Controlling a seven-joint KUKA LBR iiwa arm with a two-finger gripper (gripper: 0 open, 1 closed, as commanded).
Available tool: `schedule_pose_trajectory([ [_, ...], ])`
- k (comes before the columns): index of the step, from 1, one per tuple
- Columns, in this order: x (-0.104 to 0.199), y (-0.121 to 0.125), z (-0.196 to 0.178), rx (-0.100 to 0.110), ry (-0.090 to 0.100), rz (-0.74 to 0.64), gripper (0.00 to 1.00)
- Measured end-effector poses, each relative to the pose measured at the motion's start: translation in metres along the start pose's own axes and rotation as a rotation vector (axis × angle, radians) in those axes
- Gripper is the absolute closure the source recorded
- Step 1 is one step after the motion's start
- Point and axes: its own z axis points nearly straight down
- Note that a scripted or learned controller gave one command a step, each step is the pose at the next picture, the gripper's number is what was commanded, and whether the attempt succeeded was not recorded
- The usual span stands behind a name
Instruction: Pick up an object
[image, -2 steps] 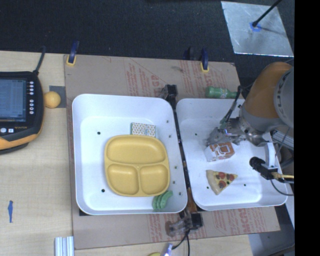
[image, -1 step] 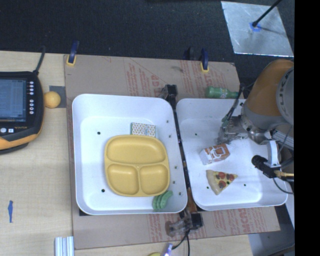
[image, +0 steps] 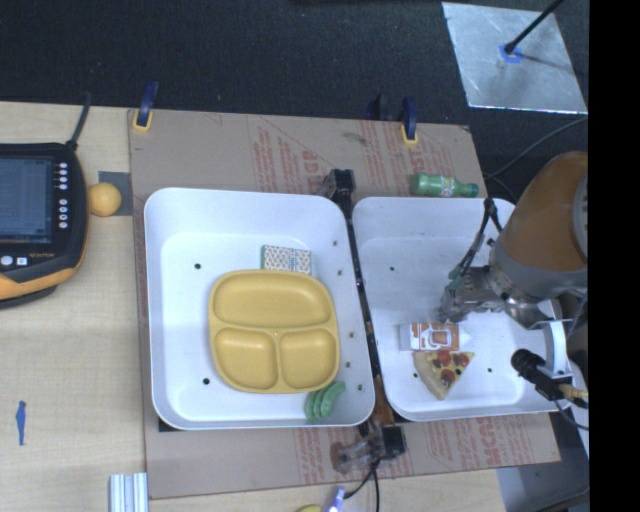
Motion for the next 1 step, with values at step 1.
schedule_pose_trajectory([
  [1, -0.0007, -0.0001, -0.01, 0.002, -0.001, -0.004, 1.0],
])
